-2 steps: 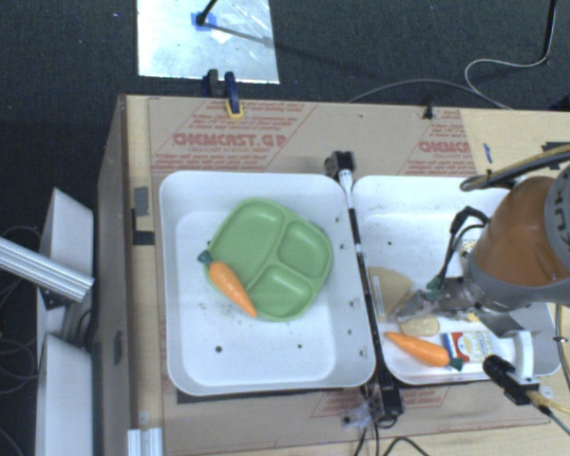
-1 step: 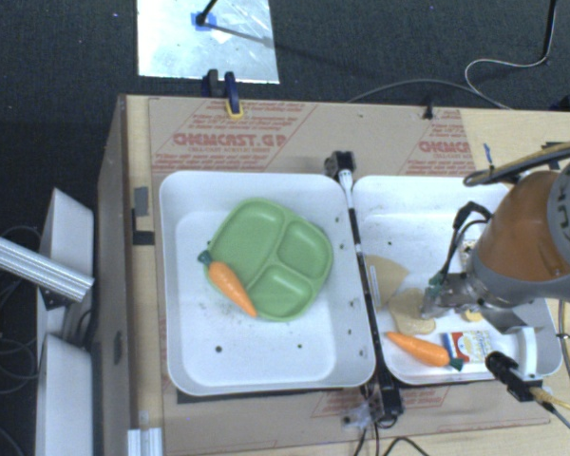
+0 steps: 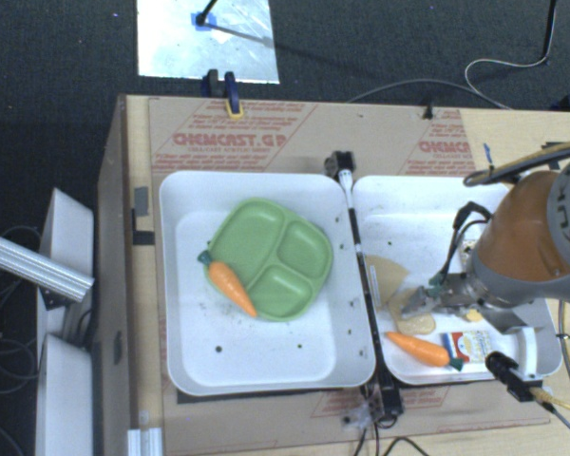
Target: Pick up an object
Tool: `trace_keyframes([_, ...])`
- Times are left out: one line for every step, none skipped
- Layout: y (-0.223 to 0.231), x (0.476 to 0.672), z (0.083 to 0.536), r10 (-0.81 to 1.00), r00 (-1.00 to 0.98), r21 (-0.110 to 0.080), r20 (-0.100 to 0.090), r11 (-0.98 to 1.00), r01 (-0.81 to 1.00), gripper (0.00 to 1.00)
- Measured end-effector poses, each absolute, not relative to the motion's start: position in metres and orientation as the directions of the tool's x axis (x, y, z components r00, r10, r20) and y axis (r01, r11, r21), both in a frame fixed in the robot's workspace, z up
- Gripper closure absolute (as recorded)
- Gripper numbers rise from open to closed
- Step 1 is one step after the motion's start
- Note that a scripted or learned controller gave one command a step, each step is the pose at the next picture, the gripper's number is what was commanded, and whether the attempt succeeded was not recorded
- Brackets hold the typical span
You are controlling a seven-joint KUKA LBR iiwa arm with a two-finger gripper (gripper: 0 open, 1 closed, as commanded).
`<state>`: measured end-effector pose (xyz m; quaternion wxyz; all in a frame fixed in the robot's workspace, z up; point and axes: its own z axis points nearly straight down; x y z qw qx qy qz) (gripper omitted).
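A carrot (image 3: pixel 419 348) lay nearest the camera, at the front edge of the right bin (image 3: pixel 408 207), its long axis running left to right with the tip toward the bin's left wall and the green top toward a small printed packet (image 3: pixel 468 346) just beside it. Two carrots were there in all: the second (image 3: pixel 232 287) lay in the left bin (image 3: pixel 185 255), slanting from back-left to front-right against the front-left rim of one green divided plate (image 3: pixel 271 256). The right bin also held a tan wedge (image 3: pixel 388 275) and a pale round piece (image 3: pixel 417 324). The end effector (image 3: pixel 427 300) sat low over that round piece; whether it was released or clenched could not be told. Two white bins sat side by side on a cardboard-covered table (image 3: pixel 294 131) above dark carpet.
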<state>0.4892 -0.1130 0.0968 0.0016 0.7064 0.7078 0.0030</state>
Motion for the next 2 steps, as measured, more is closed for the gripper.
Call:
trace_keyframes([-0.0903, 0.4889, 0.0869, 1.0, -0.001, 0.008, -0.002, 0.001, 1.0, 0.0])
trace_keyframes([-0.0847, 0.4889, 0.0868, 1.0, 0.0, 0.009, -0.003, 0.0, 1.0, 0.0])
